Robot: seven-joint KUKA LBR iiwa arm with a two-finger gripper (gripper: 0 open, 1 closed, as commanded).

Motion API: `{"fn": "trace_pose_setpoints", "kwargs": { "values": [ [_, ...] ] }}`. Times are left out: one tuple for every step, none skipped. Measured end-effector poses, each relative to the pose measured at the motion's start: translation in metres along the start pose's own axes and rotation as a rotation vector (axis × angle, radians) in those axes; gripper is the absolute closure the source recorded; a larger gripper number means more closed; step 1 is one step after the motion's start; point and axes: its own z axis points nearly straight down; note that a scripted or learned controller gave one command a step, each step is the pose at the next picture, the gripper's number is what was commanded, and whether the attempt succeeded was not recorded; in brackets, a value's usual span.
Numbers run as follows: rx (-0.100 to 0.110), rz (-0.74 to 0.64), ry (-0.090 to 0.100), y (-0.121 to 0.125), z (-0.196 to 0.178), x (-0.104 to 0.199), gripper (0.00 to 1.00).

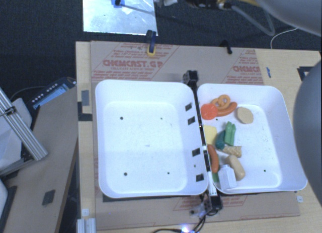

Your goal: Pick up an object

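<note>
The tan round piece in the right bin lies apart from the cluster and suits a vertical approach. The gripper's state cannot be told.

The bench is a pale wooden top, largely covered by a brown sheet printed with red lettering. Two shallow white bins sit side by side on that sheet, touching along their inner walls: the left bin and the right bin. A small blue and yellow item, possibly a clamp, sits at the sheet's far edge. Some wiring lies at the near edge, between the bins.
</note>
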Motion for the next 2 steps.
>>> {"fn": "trace_pose_setpoints", "kwargs": {
  "values": [
    [0.013,0.009,-0.005,0.0,0.008,-0.066,1.0],
    [0.015,0.01,-0.005,0.0,0.024,-0.149,1.0]
  ]
}}
